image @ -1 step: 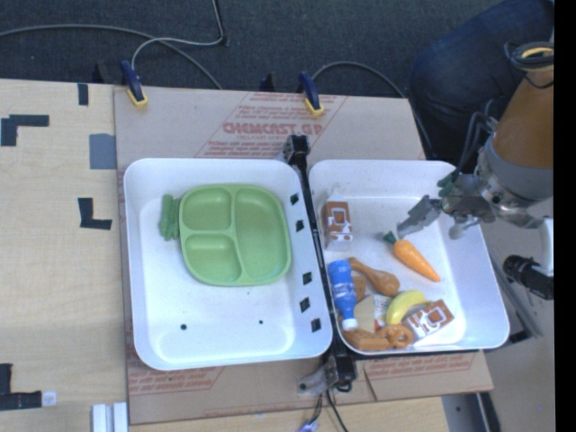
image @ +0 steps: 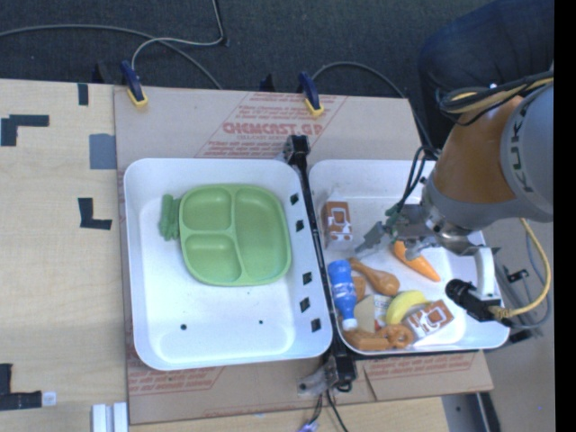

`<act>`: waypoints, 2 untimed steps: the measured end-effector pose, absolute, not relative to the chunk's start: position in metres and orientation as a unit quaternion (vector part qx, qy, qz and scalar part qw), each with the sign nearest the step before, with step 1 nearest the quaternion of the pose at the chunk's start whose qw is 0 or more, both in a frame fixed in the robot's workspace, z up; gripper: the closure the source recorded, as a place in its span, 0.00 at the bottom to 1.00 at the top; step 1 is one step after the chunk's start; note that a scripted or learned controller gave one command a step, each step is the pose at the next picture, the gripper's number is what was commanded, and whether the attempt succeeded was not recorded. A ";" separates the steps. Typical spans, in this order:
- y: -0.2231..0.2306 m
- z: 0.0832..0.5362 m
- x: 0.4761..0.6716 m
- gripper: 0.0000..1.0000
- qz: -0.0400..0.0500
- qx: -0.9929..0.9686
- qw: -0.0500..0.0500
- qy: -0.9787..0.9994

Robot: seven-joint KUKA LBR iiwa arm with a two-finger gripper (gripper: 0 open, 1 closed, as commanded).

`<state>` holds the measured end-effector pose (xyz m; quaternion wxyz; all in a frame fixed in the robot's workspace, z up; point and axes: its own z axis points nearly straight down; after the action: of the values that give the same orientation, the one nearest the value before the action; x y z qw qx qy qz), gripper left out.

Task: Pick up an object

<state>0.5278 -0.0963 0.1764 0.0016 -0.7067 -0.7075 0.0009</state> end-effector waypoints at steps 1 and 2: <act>-0.095 0.111 0.504 0.00 0.000 -0.707 0.001 -0.707; -0.164 0.147 0.544 0.00 0.001 -0.707 0.000 -0.707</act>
<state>0.5441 -0.1638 0.1469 -0.0003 -0.7071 -0.7071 0.0006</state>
